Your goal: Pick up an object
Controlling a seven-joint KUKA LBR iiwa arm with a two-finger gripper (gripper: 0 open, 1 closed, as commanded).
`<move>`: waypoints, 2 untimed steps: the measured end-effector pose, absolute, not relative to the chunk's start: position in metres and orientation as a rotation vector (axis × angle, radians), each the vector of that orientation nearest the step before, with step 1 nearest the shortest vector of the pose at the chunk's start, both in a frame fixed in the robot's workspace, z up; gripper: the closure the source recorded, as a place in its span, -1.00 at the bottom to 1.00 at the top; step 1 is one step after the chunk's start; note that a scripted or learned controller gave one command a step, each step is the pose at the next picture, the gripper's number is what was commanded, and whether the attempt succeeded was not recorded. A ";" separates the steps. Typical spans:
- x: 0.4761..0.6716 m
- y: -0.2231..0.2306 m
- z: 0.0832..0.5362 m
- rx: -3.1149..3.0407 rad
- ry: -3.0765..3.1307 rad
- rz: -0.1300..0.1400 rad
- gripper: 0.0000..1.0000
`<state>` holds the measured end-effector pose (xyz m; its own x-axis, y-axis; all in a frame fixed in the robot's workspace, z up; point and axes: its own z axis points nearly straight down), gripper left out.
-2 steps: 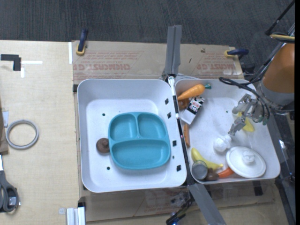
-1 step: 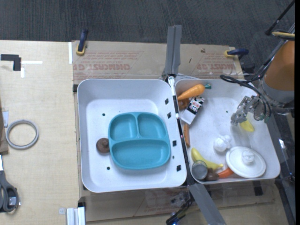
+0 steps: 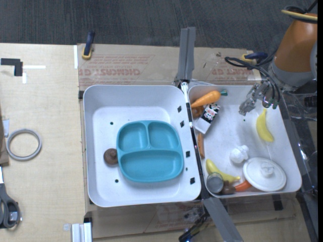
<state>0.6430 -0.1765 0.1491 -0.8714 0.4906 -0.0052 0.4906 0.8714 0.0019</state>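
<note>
My gripper (image 3: 257, 101) hangs over the back right corner of the right bin (image 3: 288, 150), below the arm's orange band. A yellow banana (image 3: 264, 126) lies just in front of it. An orange carrot (image 3: 206, 99) and a small black-and-white carton (image 3: 207, 116) rest at the bin's back left. Toward the front are a white crumpled object (image 3: 239, 154), a round white lid (image 3: 264, 174), a small yellow banana (image 3: 222, 172), a metal can (image 3: 214, 183) and a small orange piece (image 3: 243, 186). I see nothing held by the gripper.
The left bin (image 3: 96, 110) holds a blue divided plate (image 3: 150, 150) and a small brown object (image 3: 110, 156). On the bench to the left lie a grey tape ring (image 3: 22, 144) and scissors (image 3: 7, 213). A blue clamp (image 3: 89, 44) sits at the back.
</note>
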 end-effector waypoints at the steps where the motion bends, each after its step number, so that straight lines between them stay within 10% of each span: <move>1: 0.642 -0.222 0.094 0.272 3.126 -0.001 1.00; 2: 0.642 -0.222 0.094 0.272 3.126 -0.001 -1.00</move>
